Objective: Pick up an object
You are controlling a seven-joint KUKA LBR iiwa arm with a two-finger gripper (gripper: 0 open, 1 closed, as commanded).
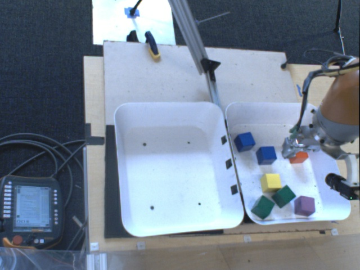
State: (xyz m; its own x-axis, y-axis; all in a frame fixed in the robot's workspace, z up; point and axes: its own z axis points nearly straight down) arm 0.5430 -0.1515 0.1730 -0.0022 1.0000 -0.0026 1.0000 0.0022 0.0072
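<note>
Seven blocks seen in right bin (242, 117). Claw (293, 148) lowered beside orange block (300, 157), probably for grasp; claw opening cannot be told, block not seen held.

Dark carpet floor (45, 66) around a pale wooden bench (247, 72)

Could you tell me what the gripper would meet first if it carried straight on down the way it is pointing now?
Most likely the orange block, which lies right under the gripper in the right bin. Height above it is hard to judge from this slanted view.
</note>
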